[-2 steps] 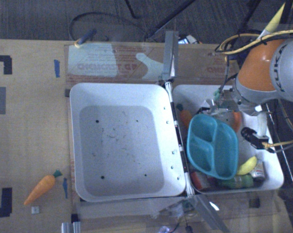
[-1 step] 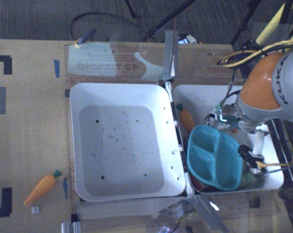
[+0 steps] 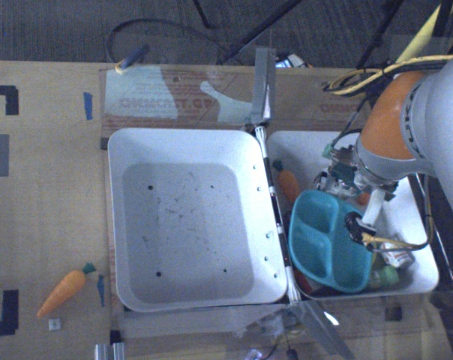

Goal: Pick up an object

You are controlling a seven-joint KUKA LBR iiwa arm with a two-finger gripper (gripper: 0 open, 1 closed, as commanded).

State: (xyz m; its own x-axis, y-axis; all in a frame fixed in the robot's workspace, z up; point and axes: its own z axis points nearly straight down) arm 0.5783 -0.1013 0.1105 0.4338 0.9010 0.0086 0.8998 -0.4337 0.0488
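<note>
Teal plastic dominates the right-hand white bin [image 3: 425,223], where a two-compartment teal food tray [image 3: 328,242] lies tilted against the divider between the bins. A grey KUKA arm with an orange wrist band [image 3: 391,130] reaches in from the right, its two-finger gripper [image 3: 345,180] low over the far edge of that tray, amid a jumble of small items.

Whether the tool is open, shut or clamped on anything cannot be told from this angle; the wrist housing and cabling hide its tip, and nothing is plainly seen lifted clear of the bin. On that evidence the pick appears unfinished: the arm is down among the objects, but no object is visibly secured or raised.

Candidates for the grasp sit close by. An orange toy carrot [image 3: 289,184] rests just beside the divider, near the tray's upper corner. Small items, one white and one greenish [image 3: 388,274], sit at the tray's lower right, too small to identify. The left-hand white bin [image 3: 121,201] carries only scuff marks and specks on its floor.

Outside the bins, a second orange toy carrot with a green top [image 3: 61,291] lies on the brown bench surface [image 3: 39,201] at lower left, well apart from the arm.

What likely remains is a confirmed closure on one item and a lift clear of the bin.
</note>
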